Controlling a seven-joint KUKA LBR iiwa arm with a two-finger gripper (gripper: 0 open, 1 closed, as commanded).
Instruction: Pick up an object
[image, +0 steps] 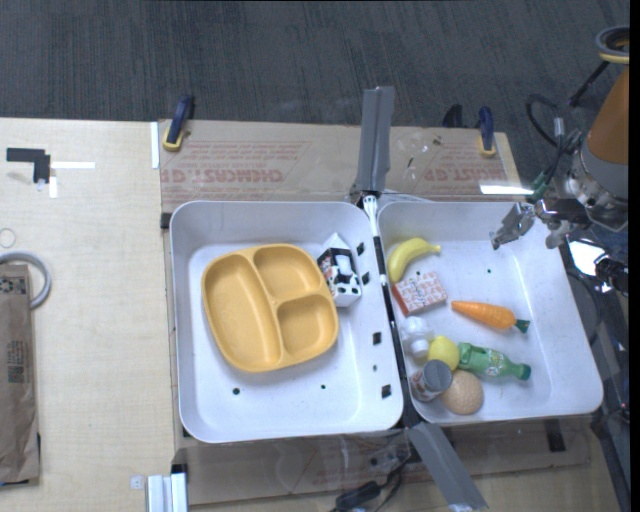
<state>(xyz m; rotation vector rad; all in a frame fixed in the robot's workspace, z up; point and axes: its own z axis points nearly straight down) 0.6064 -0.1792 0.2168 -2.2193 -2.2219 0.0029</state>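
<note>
Gripper (533, 222) parked high at the far right edge of the right bin (560, 400), holding nothing.

Jaws spread wide and empty, kept above the rim, probably to leave the contents free for choosing. Nearest to the gripper: carrot (486, 315), lying alone on bare floor, so easy to reach. Farther from the gripper: banana (410, 254), red-and-white snack packet (420, 292), lemon (443, 352), green bottle (494, 362), brown round object (463, 393), crowded together. Farthest, in the left bin (200, 400): yellow divided plate (270, 305) and cow-patterned toy (341, 272).
</note>
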